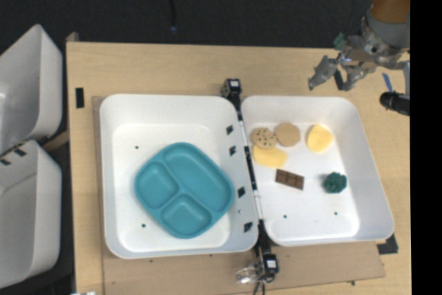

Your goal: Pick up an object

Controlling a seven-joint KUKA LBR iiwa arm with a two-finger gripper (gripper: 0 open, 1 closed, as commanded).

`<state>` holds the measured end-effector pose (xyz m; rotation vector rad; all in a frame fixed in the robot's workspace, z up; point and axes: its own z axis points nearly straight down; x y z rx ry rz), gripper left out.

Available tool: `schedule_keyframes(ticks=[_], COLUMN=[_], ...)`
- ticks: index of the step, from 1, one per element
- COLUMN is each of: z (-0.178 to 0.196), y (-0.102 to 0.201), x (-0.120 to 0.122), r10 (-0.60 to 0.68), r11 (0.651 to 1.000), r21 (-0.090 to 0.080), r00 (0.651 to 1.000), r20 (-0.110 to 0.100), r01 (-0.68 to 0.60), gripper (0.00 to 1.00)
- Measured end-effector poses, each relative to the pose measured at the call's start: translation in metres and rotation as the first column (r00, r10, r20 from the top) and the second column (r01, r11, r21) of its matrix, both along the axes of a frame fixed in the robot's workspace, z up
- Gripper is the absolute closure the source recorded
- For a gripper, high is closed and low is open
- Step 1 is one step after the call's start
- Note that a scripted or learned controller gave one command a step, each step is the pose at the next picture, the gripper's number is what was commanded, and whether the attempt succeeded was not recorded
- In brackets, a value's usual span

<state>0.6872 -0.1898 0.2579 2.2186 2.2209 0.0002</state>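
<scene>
Food toys (286, 145) lie in the right bin (366, 197), down and left of the tool (330, 77), whose fingers are spread with nothing between.

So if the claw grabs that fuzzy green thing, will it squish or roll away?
The green thing looks tufty and soft, so it would probably squish a little. It seems small and light. Its lumpy shape likely keeps it from rolling far on the flat white bin.

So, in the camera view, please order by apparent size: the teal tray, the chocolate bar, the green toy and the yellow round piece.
1. Teal tray, by far the largest.
2. Yellow round piece.
3. Chocolate bar and green toy: they look alike, so I do not rank them.
</scene>
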Motion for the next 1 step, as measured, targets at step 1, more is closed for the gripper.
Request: schedule_keyframes(ticks=[1], z=[-0.0420], y=[-0.0053], x=[0.0013], r10=[-0.002], r11=[1.000], r21=[-0.001], r00=[1.000], r20=[-0.003], r01=[0.002], gripper=[0.00])
